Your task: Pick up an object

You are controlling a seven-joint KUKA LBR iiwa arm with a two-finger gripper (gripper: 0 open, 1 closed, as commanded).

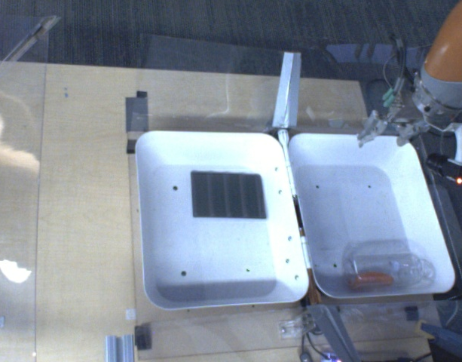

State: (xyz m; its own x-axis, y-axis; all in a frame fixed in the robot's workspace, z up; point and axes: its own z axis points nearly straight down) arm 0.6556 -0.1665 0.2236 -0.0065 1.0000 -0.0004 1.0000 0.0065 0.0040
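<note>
Object: a clear plastic bottle point(387, 266) lying on its side, with something orange-red point(370, 280) at its near side.
Object location: near right corner of the right bin point(344, 194), resting on the bin floor, close to the near wall.
Gripper: gripper point(387, 127) sits above the far edge of the right bin, well apart from the bottle. Two thin fingers point(370, 127) are spread, with nothing between them.
Arm: grey with an orange band point(449, 47), entering from the far right.
Left bin: left bin point(163, 202) carries a dark ribbed rectangular pad point(228, 195) on its floor.
Progress: judged not started; no contact, no lift.
Remaining: travel toward the near corner, descend over the bottle, close, raise.
</note>
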